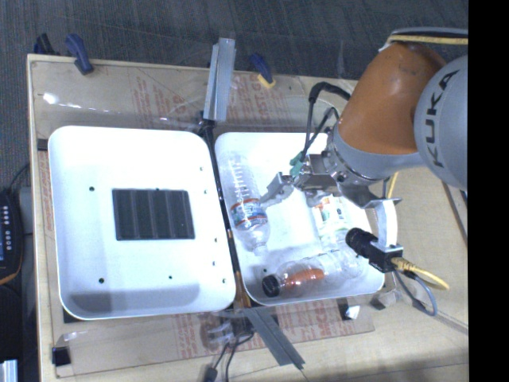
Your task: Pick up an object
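The right white bin (pixel 229 146) holds three clear plastic bottles. One with a blue and red label (pixel 247 207) lies along the bin's left side. Another, with a black cap and an orange-red label (pixel 305 278), lies across the near end. The third, with a white label (pixel 329 213), is partly hidden under the arm's wrist. My gripper (pixel 293 181) hangs low over the middle of this bin, between the left bottle and the white-label bottle. I see nothing held in it.
The left white bin (pixel 79 165) has a dark slotted grate (pixel 153 213) in its floor. A grey metal bar (pixel 218 78) stands between the bins at the back, and blue clamps (pixel 78 52) grip the bench's far edge. Cables (pixel 413 273) trail at the right.
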You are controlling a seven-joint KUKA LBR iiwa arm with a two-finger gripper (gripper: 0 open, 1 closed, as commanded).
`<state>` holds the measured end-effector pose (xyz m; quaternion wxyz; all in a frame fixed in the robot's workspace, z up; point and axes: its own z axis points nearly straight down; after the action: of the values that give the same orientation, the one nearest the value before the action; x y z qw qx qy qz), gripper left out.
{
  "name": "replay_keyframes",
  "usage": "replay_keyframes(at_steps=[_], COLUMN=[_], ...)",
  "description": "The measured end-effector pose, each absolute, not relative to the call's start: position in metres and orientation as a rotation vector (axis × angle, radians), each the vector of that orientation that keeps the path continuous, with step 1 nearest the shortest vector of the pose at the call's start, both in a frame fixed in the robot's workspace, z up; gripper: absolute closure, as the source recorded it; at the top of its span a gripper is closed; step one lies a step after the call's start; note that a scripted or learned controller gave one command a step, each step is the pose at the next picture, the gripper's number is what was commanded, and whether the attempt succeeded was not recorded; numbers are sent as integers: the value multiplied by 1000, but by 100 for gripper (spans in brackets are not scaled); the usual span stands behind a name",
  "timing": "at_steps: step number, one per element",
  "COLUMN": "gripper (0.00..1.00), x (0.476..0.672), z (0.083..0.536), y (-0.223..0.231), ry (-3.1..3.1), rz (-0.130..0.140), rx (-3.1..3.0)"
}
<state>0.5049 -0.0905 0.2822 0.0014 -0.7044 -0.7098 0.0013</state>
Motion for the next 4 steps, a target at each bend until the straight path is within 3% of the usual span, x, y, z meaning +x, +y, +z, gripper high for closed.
replay_keyframes(at_steps=[1, 2, 3, 4], gripper=[0, 0, 0, 0], x=[552, 563, 579, 578], z=[179, 166, 149, 173], y=[-171, -207, -209, -209], ry=[-2203, -2293, -2383, -2440], rz=[6, 2, 1, 1], rx=[-2234, -2147, -2050, -1980])
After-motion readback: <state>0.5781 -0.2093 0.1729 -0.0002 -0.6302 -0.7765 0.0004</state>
